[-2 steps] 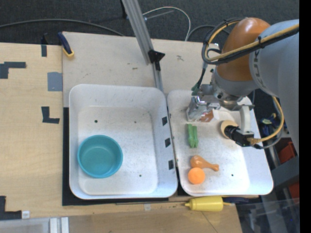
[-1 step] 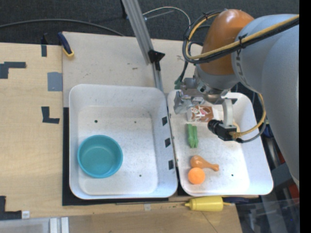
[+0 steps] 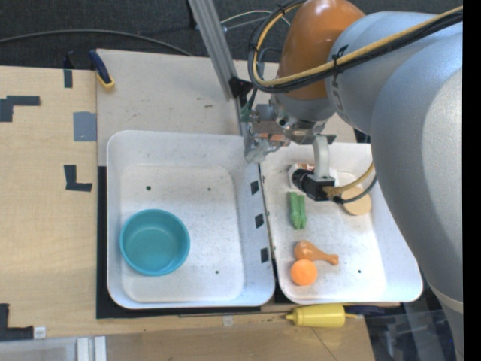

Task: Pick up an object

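The grey metal gripper [image 3: 258, 147] is hovering at 12 o'clock on the bins' shared rim; I cannot tell whether it is clenched or released. A round teal plastic bowl [image 3: 155, 241] is sitting at 7 o'clock in the left white bin [image 3: 120, 149]. A slim green toy [image 3: 298, 209] is lying at 9 o'clock in the right white bin [image 3: 364, 277].

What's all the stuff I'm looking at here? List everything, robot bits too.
left bin: one, white, on the bench
right bin: one, white, beside the left bin
bowl: one, blue, left bin, front left
green piece: one, green, right bin, by its left wall
drumstick: one, brown-orange, right bin, front
ball: one, orange, right bin, just in front of the drumstick
tan piece: one, tan, right bin, partly hidden
bottle: one, yellow, lying before the right bin
clip: one, blue and yellow, bench's back left
arm: one, grey with orange band, from the right
tool: one, metal, over the bins' shared edge, at the back
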Robot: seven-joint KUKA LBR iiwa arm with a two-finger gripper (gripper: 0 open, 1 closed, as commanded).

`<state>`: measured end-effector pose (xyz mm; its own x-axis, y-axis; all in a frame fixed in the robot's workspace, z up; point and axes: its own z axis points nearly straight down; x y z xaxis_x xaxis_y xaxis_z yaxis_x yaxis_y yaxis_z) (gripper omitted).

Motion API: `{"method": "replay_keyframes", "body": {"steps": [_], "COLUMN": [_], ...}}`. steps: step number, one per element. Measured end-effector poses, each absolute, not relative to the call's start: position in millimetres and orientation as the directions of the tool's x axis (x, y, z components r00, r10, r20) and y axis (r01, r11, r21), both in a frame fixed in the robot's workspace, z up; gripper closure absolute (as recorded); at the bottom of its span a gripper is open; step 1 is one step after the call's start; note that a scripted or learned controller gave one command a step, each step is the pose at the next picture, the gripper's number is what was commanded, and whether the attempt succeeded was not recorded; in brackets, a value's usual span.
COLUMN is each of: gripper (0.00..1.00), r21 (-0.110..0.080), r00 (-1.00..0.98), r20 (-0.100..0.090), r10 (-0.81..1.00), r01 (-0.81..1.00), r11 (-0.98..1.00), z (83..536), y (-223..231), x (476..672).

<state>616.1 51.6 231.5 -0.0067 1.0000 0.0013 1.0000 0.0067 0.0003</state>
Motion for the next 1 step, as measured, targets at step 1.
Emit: {"method": "replay_keyframes", "body": {"steps": [1], "gripper": [1.0], "r21": [0.0], "r00": [-0.006], "r20": [0.001], "r10": [1.0], "r01": [1.0], "r11": [0.006], "z": [236.2], "y": [99.4], "x": [638.1]}}
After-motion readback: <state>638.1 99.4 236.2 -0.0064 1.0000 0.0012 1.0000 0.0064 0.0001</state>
